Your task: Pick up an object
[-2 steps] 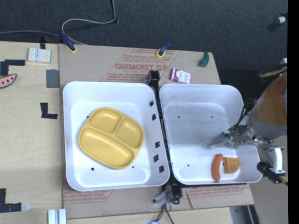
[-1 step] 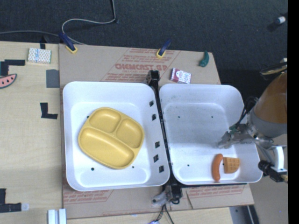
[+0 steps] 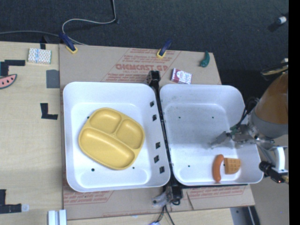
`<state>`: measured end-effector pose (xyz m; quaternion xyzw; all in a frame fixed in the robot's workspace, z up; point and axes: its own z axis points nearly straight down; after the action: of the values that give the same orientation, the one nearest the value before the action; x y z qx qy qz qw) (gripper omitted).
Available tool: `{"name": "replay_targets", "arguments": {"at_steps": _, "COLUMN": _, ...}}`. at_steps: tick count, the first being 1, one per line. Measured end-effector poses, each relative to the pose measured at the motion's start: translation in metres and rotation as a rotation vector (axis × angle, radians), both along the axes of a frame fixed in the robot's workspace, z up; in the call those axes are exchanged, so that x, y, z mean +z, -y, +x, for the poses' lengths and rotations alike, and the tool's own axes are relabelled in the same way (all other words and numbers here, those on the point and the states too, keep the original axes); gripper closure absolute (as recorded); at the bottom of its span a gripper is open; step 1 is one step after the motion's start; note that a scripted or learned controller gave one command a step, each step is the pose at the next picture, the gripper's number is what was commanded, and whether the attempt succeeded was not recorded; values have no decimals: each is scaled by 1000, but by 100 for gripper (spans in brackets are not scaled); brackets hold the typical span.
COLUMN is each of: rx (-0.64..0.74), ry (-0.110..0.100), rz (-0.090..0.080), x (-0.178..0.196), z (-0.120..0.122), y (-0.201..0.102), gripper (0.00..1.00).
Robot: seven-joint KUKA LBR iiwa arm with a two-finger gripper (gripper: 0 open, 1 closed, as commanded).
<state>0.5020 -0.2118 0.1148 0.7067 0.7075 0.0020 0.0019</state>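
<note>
So the two shallow white plastic bins are sitting side by side on a big sheet of brown cardboard (image 3: 136, 67) with red printing, and that's lying on a light wooden desk (image 3: 28, 125). A dark carpeted floor (image 3: 187, 13) is running along the top of the view, with a thin cable (image 3: 89, 21) snaking across it.

The left bin (image 3: 75, 97) is holding a yellow plastic divided plate (image 3: 111, 138) with three compartments, lying flat around the middle of the bin. The right bin (image 3: 201, 95) is mostly bare white floor, a bit scuffed, and down in its near right corner an orange sausage-shaped toy (image 3: 217, 168) is lying just beside a small tan wedge-shaped piece (image 3: 232, 165) that looks like bread; they're touching or as good as touching.

The grey arm with its orange band (image 3: 276, 102) is reaching in over the right rim of the right bin. Its tool (image 3: 221, 139) is hanging low over the bin floor, above and a little left of the sausage and wedge, and apart from them. It's a thin grey shape from here and I honestly can't tell if it's spread or pressed together. Nothing is visibly pinched in it.

Around the desk: a blue-and-yellow clamp (image 3: 69, 43) and a yellow clip (image 3: 164, 49) are gripping the cardboard's far edge, a small red-and-white packet (image 3: 180, 76) is sitting just behind the right bin, and a little green thing (image 3: 205, 59) is lying near the cardboard's far right corner. Black tape marks (image 3: 46, 111) are dotting the wood on the left.
</note>
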Motion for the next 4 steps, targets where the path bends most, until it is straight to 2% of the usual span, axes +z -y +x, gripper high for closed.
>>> {"name": "replay_targets", "arguments": {"at_steps": 1, "rx": -2, "ry": 0, "rz": -4, "x": -28, "z": -17, "y": -17, "gripper": 0}}
{"name": "replay_targets", "arguments": {"at_steps": 3, "rx": -2, "ry": 1, "rz": -5, "x": -28, "z": -17, "y": -24, "gripper": 0}}
{"name": "replay_targets", "arguments": {"at_steps": 4, "rx": -1, "ry": 1, "rz": -5, "x": -28, "z": -17, "y": -57, "gripper": 0}}
